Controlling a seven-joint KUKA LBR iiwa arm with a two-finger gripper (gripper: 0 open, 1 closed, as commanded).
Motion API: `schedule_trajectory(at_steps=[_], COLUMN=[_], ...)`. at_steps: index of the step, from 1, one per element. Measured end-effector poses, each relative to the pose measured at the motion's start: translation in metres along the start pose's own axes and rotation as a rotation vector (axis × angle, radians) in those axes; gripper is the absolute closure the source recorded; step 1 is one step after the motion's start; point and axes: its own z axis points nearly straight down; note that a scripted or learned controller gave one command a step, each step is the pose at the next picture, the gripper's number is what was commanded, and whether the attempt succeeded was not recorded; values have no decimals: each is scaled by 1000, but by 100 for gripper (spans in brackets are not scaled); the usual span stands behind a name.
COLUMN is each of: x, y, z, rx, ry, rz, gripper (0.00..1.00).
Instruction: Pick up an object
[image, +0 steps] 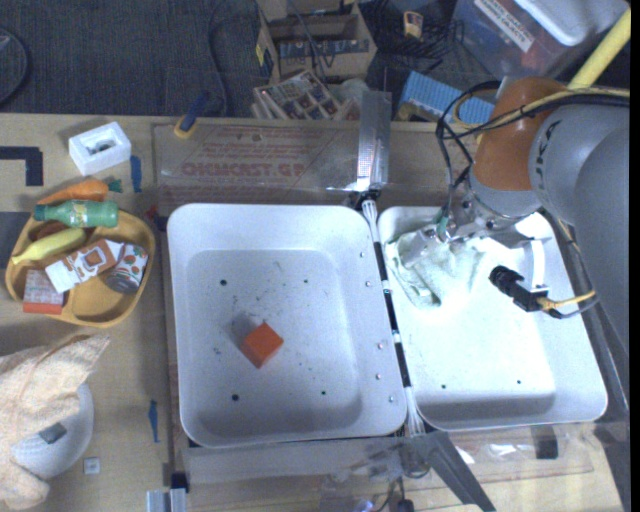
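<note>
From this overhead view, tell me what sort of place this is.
Probably a robotics lab's grasping test bench: a KUKA arm reaches over two white bins, an orange block lies in the left one, and a bowl of toy food stands beside them.

A yellow shallow bowl (100, 310) at the bench's left edge holds a green plastic bottle (78, 213) and small printed packets (98, 262); a small white box (100, 147) sits behind it; crumpled beige cloth (45, 385) lies in front.

You were looking at a robotics lab: 2 white bins (190, 300) sat on a wooden bench (60, 130), with loose cables (470, 110), stacked boxes (300, 50) and a bowl of toy food (80, 265).
</note>
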Motion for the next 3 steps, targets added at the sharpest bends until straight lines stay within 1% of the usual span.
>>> schedule_trajectory(at_steps=[3], x=[0], y=[0], z=[0], rx=[0], ry=[0], rz=[0], gripper=[0])
